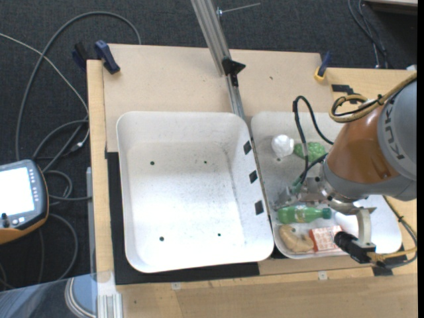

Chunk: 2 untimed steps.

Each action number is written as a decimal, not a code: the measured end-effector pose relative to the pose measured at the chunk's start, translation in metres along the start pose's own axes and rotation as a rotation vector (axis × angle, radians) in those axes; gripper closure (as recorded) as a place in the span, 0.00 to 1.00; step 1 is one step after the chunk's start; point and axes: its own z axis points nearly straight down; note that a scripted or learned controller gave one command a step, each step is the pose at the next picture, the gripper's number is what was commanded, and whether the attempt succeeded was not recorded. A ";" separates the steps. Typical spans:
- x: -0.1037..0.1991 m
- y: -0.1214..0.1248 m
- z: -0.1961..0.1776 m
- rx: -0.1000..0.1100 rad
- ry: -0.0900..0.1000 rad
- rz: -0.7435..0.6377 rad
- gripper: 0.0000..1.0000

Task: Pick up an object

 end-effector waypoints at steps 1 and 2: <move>-0.003 -0.009 -0.002 0.024 -0.004 0.002 1.00; 0.007 -0.002 -0.061 0.017 -0.006 0.000 1.00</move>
